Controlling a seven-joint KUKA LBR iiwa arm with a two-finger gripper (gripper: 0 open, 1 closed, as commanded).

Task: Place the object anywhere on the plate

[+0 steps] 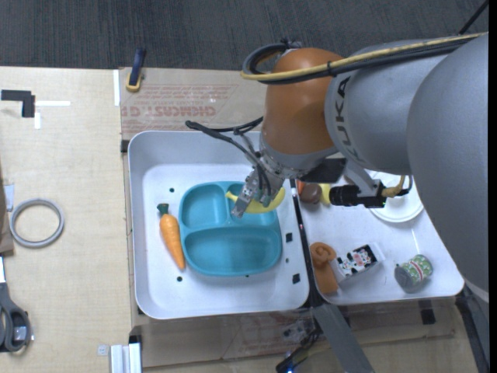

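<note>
Jaws hung over the plate [225,243] w/ a yellow banana [268,200] clamped between them, right at the plate's upper right section. Gripper [250,196] sat above that spot in the left bin [147,231]. Carrot [172,238] lay left of the jaws, just beside the plate's edge. Toys in the right bin [435,274] lay well apart, right of the jaws.

Teal blue plate [230,241] in a white bin [147,231]; orange carrot [172,238] with green top beside it. Yellow object [264,201] at the plate's rim. Black-and-white cow-patterned toy [357,260], green-and-white ball [414,273].
</note>
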